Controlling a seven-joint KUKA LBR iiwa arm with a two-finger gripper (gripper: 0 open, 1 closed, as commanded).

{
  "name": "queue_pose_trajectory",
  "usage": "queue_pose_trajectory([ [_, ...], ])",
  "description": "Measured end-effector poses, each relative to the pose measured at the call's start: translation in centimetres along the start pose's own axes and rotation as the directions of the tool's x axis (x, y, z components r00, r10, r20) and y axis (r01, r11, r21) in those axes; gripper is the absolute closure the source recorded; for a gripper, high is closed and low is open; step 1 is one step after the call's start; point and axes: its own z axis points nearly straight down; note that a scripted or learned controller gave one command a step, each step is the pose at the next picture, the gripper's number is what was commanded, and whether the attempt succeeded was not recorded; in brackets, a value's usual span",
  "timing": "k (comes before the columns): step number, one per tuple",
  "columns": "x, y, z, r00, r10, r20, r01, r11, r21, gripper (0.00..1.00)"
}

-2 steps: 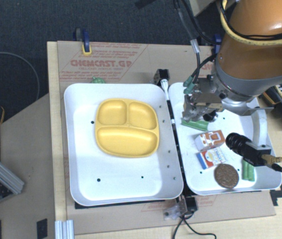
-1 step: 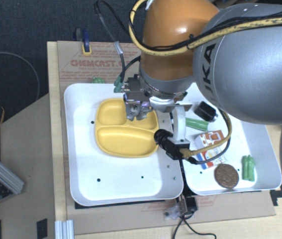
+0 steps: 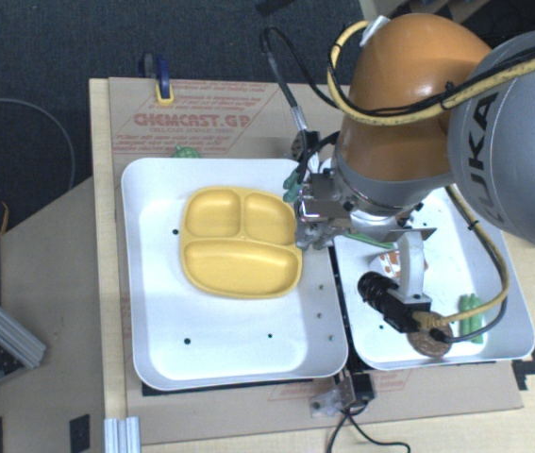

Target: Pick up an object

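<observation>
The pincer [image 3: 312,217] is hanging low over the place where the two bins meet. It is just beside the right edge of the yellow plate [image 3: 239,243]. The arm's big body is covering much of it, so I cannot tell if it is wide or narrow, or if it is touching the plate.

The yellow plate is lying flat in the left bin [image 3: 154,281], toward the far side and the right wall. Its long way is running from left to right, dipping a little on the right. Its two small pockets are facing the far side, and its one big pocket is facing the near side.

The arm [image 3: 512,149] is reaching in from the right and bending down over the right bin [image 3: 508,281]. Its orange band [image 3: 409,74] is sitting on top, and its wrist is pointing down.

In the right bin, a green thing [image 3: 470,314] and a round brown thing [image 3: 427,340] are lying near the front corner, close together.
</observation>
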Motion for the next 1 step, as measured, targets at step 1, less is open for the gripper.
queue_pose_trajectory([
  [1, -5.22, -0.69, -9.69, 1.0, -0.001, -0.002, 0.001, 1.0, -0.017, 1.0],
])
